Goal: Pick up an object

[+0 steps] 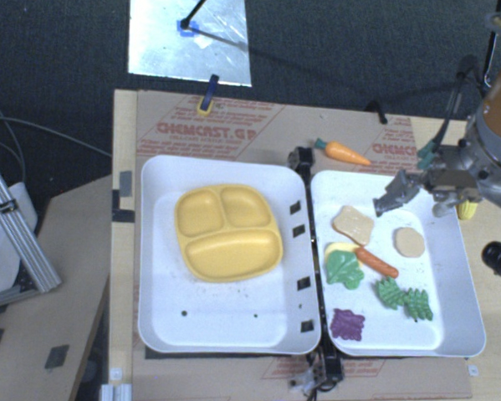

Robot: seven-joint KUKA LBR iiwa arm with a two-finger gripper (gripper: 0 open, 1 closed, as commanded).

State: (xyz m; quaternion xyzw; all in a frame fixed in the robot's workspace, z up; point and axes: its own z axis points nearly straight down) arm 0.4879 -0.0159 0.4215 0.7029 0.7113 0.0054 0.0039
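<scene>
My gripper (418, 199) hangs over the far part of the right bin (460, 273), its fingers spread open with nothing between them. Just below it lie a round tan biscuit (409, 242) and a slice of toy bread (352, 223). Nearer the front are a small carrot (376, 262) beside a yellow piece (338, 249), a green lettuce leaf (344, 270), a dark green leafy sprig (404, 299) and a purple bunch of grapes (347, 325).
The left bin (157, 308) holds a yellow divided plate (228, 233). A second carrot (343, 152) lies on the cardboard behind the right bin. A blue-and-yellow clip (208, 95) sits at the board's far edge, below a shiny metal sheet (190, 33).
</scene>
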